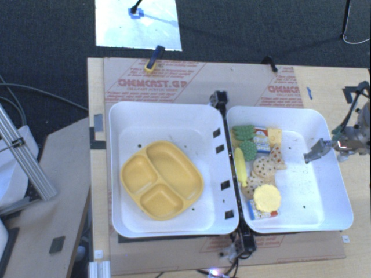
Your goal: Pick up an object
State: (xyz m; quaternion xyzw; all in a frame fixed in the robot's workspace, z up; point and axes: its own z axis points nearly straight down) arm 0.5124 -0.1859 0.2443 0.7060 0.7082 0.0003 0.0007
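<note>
Plainly found the gripper (317, 150) hanging over the bare right side of the right bin (324, 213), well apart from the toy food heaped against that bin's left wall. Could not tell how far open it stood; saw nothing in its hold.

Judged the round yellow disc (267, 197), at the near end of the heap, the likeliest pick: probably light, stiff, smooth plastic, apt to slip. Best taken across its rim, from the open right side.

Counted two white bins, with one yellow tray (162, 179) of three compartments in the left bin (174, 113). Counted two green pieces (244, 133), one long yellow piece (239, 165), one disc, and at least two speckled biscuits (264, 168). Left the small cartons uncounted, being half buried.
</note>
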